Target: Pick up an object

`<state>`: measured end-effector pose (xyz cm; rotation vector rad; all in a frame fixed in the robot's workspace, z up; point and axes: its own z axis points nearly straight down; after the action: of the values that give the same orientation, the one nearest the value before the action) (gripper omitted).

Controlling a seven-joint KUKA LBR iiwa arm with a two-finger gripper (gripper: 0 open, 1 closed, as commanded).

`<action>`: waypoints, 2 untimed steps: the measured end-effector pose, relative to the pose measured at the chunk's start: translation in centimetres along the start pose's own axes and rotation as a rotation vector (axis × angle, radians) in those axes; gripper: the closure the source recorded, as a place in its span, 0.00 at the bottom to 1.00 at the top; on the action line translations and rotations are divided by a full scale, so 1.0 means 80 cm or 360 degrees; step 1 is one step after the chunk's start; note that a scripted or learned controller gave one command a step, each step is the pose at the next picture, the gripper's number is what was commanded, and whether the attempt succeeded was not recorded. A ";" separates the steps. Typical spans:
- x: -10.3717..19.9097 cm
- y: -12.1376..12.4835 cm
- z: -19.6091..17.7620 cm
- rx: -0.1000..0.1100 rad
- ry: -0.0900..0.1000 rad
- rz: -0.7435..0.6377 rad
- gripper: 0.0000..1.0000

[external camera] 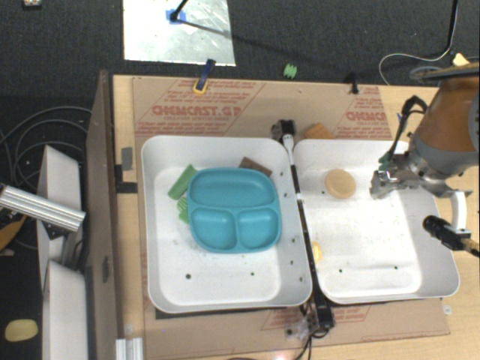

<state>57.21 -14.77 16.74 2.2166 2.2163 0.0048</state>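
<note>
A tan round disc (340,184) lies in the upper left part of the right bin (375,276). My gripper (383,180) hangs over that same bin, a short way to the right of the disc and apart from it. A small yellow piece (316,253) rests against the right bin's left wall. In the left bin (217,283) a blue divided plate (232,210) sits in the middle, with green pieces (181,183) poking out from under its left edge and a brown piece (255,166) at its upper right.
The grey arm with its orange band (450,118) comes in over the right bin's right rim. A black part (444,232) juts out below the wrist. A black divider clamp (294,186) runs between the bins. Cables lie at the left of the bench.
</note>
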 end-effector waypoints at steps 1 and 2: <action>0.002 0.000 0.006 0.0008 0.0004 -0.0003 0.00; 0.088 0.056 0.017 0.0004 0.0008 -0.0018 0.00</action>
<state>61.70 -7.73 15.38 2.2074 2.2328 0.0074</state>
